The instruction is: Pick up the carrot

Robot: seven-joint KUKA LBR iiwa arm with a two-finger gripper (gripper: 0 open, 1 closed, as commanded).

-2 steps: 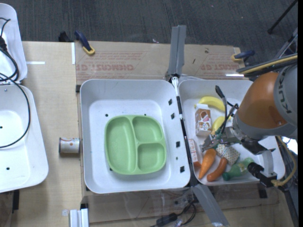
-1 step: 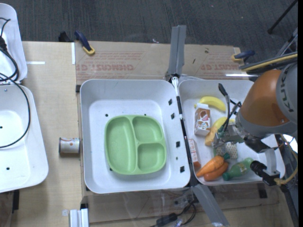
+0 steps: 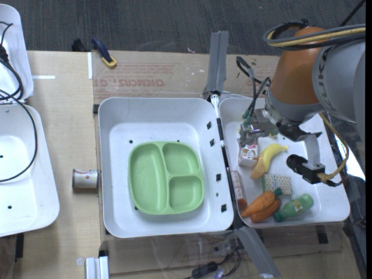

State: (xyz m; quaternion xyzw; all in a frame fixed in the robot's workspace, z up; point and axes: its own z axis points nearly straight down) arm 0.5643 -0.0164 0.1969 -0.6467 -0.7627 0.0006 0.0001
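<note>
end effector (image 3: 251,133) over right bin's far-left part, opening impossible to tell | carrot (image 3: 260,205) nearer the camera, at near edge | long axis left-right, slightly tilted

R white bin (image 3: 343,211) is crowded: orange carrot (image 3: 260,205) lies at front edge, touching green plastic bottle (image 3: 294,208) on its R and just below a pale sponge block (image 3: 276,183). Yellow banana (image 3: 266,158) and small red-white carton (image 3: 249,154) sit behind, w/ tool (image 3: 251,133) over the carton. L white bin (image 3: 110,156): green divided plate (image 3: 167,177) fills the middle; bare floor around it.
</note>
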